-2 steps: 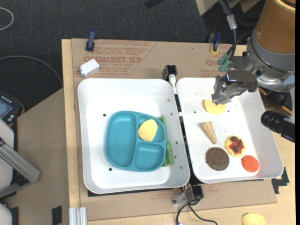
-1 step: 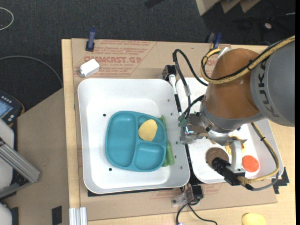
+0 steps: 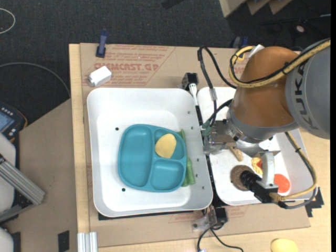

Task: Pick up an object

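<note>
The gripper (image 3: 217,139) hangs low over the right white bin (image 3: 223,192), just right of the blue plastic divided plate (image 3: 137,159). I think it is there to grab something. The small brown round toy (image 3: 240,175) lies farther right of the plate. I cannot tell if the gripper is open or closed.

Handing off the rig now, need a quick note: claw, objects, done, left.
Claw: low over the right bin by its left wall; open or shut unclear, nothing seen in it.
Left bin: blue tray with a yellow piece in its upper right compartment, green item along its right edge.
Right bin: brown disc, orange piece, wooden stick.
Done: no pick visible.
Left: grasp and lift one object.
</note>
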Available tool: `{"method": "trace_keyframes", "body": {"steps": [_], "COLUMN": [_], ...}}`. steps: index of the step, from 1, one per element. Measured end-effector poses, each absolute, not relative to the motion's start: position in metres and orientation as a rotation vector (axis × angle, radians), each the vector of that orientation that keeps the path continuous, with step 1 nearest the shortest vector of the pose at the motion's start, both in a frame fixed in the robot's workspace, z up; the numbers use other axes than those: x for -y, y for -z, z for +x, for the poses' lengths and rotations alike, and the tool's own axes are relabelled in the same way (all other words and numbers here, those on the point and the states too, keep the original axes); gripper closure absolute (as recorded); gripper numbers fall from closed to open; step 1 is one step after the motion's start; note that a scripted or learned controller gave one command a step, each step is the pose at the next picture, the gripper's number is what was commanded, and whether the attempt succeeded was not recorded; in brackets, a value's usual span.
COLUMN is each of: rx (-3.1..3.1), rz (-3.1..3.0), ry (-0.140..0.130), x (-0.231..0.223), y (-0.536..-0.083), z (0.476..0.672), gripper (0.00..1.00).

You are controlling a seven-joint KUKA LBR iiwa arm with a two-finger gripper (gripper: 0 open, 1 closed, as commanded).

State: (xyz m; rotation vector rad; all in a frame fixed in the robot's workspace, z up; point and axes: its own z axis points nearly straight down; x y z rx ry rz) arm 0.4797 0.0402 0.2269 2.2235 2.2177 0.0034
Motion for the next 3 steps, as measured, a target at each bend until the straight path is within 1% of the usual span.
{"method": "trace_keyframes", "body": {"steps": [1,2,3], "rx": [-2.217,-2.216,-2.230], "rz": [2.213,2.214,2.227], "ry": [-0.018,-0.016,0.018], "x": [-0.045,-0.040,-0.071], "y": [-0.341,-0.429,-0.297], "z": [0.481,0.480,0.477], "gripper": [1.00,1.00,1.00]}}
